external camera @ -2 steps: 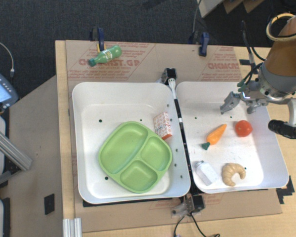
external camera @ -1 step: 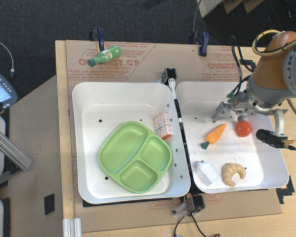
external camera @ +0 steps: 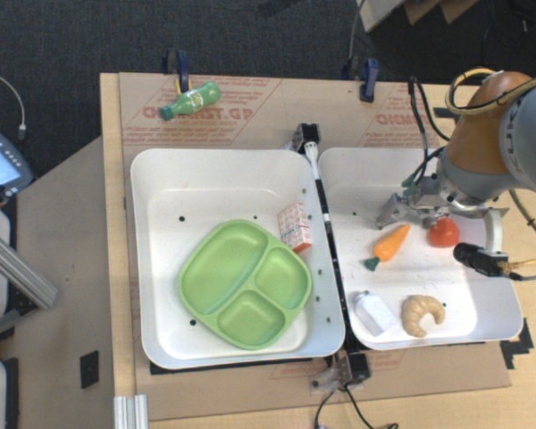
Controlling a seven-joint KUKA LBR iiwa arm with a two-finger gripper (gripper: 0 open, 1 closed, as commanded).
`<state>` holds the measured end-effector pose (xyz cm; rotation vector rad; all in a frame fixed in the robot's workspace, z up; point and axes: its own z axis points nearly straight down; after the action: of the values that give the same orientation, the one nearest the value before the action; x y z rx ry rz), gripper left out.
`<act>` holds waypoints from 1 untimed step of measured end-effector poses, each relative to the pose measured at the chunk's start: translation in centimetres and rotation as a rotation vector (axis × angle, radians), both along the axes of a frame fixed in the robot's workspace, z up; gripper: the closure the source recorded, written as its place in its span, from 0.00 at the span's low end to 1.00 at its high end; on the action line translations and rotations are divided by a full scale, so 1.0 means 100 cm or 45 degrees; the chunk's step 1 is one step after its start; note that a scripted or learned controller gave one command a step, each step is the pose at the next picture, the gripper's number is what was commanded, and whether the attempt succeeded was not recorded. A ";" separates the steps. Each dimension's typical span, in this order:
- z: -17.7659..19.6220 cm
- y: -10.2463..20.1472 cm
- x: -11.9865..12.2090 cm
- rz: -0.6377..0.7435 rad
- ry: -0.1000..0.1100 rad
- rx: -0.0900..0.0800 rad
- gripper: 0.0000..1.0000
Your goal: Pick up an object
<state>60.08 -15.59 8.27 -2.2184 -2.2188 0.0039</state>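
1. Camera view: two white bins side by side on a cardboard-covered bench (external camera: 116,239); left bin (external camera: 152,195), right bin (external camera: 348,172).
2. Arm (external camera: 505,141), grey with orange band, comes in from the right edge and sits over the right bin's far right part.
3. Gripper (external camera: 409,211) hangs low in the right bin, just above the carrot's upper end. Finger state: cannot tell, too small and cluttered to read.
4. Nothing visibly between the fingers.
5. Carrot (external camera: 389,244), orange with green tip, lies tilted near the middle of the right bin, just below the gripper; touching or not, cannot tell.
6. Red tomato-like item (external camera: 444,231) sits right of the carrot, near the bin's right side, partly under the wrist.
7. Croissant (external camera: 422,315) lies by the right bin's near edge.
8. Small white packet (external camera: 372,312) lies at the near left corner of the right bin, just left of the croissant.
9. Green divided plate (external camera: 244,283) fills the near half of the left bin.
10. Small red-and-white carton (external camera: 294,227) stands by the left bin's right edge, touching the plate's far rim.
11. Green bottle (external camera: 189,101) lies on the bench near its far left corner, outside the bins.
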 end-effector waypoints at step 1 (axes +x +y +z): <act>0.013 0.000 0.001 0.000 -0.007 -0.002 1.00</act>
<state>60.21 -15.63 9.56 -2.2221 -2.2220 -0.0002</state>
